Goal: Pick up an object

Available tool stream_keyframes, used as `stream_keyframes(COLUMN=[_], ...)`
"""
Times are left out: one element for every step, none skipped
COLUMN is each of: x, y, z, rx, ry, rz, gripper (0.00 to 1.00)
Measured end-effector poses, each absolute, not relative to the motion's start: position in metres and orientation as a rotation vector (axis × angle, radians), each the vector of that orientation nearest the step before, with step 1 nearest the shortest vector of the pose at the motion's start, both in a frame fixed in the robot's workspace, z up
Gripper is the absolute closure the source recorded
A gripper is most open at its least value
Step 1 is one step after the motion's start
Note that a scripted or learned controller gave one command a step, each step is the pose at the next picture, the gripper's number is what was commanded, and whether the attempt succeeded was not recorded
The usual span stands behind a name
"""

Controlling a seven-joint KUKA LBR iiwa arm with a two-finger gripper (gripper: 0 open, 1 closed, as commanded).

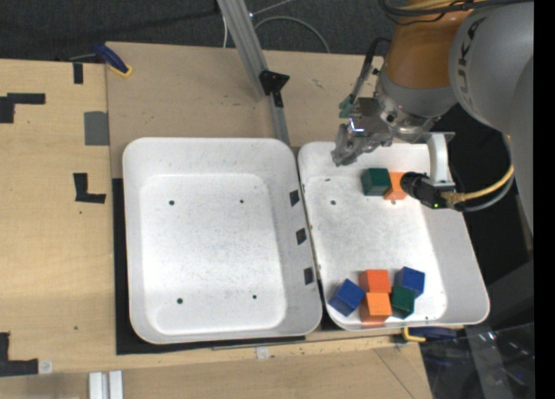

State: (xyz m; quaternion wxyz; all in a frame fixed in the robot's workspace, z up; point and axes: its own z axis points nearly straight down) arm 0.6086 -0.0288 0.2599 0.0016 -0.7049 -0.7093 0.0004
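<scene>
Gripper (345, 151): over right bin (451, 241) far-left corner; finger state cannot tell.
Green block (375, 181): near far edge.
Block cluster (379, 292): near edge.

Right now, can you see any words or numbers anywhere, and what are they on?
"KU": dark letters running down the grey arm at the right; the rest of the word is cut off by the picture's edge.
The blocks, the two white bins and the bench carry no writing that I can read.
</scene>
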Motion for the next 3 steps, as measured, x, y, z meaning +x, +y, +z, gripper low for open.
stream_keyframes(x=[0.585,0.571,0.551], y=[0.015,0.062,0.101], z=[0.262,0.250,0.243], rx=[-2.212,-2.212,-2.213], ry=[-2.226,-2.226,-2.225], rz=[0.001,0.003,0.004], gripper=[1.00,1.00,1.00])
